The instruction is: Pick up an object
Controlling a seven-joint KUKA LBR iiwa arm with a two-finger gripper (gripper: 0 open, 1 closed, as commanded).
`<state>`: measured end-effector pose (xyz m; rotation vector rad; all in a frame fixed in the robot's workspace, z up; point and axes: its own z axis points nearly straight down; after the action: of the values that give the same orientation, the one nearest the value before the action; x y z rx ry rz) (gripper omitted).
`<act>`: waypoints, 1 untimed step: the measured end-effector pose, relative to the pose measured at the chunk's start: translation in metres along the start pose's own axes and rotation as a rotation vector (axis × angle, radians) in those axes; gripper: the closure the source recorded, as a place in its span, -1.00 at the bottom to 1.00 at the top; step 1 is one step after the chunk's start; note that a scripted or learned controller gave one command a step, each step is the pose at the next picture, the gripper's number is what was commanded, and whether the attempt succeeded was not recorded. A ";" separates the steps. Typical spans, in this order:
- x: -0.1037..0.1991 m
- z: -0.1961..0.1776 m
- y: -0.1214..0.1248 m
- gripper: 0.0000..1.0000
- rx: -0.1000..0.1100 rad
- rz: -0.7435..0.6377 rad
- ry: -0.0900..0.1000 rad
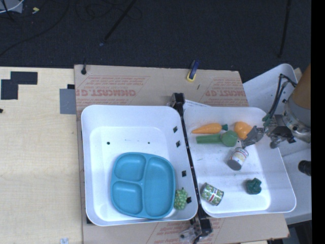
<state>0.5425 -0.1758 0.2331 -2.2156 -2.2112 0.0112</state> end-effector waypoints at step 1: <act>0.000 -0.006 0.002 -1.00 -0.010 -0.002 -0.002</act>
<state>0.5448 -0.1760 0.2391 -2.2196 -2.2195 0.0018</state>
